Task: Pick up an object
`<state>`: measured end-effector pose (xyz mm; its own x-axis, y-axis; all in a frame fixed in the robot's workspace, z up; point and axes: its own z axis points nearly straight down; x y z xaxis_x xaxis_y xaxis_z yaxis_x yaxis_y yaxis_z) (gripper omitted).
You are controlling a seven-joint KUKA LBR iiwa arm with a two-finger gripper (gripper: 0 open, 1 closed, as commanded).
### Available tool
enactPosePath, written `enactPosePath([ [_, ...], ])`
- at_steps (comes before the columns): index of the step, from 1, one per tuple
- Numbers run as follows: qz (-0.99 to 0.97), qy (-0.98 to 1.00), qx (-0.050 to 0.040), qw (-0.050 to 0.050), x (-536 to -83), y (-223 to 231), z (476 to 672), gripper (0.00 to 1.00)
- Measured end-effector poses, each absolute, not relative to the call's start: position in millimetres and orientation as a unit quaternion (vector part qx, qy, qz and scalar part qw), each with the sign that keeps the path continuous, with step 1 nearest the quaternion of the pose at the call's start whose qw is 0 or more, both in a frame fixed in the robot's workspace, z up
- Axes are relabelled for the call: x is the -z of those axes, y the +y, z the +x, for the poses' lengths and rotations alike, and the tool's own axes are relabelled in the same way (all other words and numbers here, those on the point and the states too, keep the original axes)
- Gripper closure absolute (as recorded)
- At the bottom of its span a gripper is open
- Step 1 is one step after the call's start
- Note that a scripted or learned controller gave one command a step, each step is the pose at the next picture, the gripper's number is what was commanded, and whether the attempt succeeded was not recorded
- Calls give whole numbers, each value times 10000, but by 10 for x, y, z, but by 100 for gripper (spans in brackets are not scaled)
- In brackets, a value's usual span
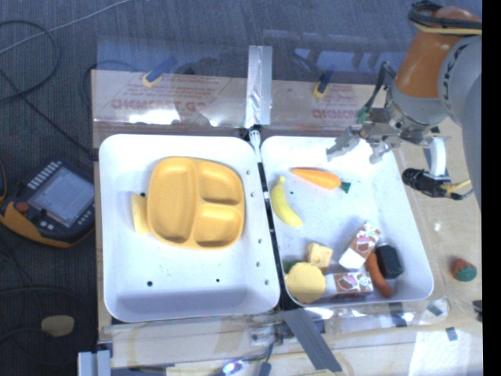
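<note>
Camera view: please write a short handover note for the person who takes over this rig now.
Claw: open, holding nothing, above the far edge of the right bin.
Right bin contents: carrot nearest the claw, banana by the left wall, and a cluster at the near side: yellow lemon-like fruit, cheese-like block, small carton, sausage.
Left bin: yellow divided plate.
Done: nothing picked yet.
Left: lower onto one object, probably the carrot, close and lift.
</note>
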<state>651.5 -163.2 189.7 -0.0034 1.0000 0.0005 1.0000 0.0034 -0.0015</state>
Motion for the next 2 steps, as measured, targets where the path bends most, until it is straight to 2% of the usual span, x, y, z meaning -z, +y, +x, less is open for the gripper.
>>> enactPosePath([
  [1, -6761, -7368, -10, -11, -940, -1361, 6550, 0],
  [2, -6754, -7374, -45, 28, -1014, -1357, 6530, 100],
])
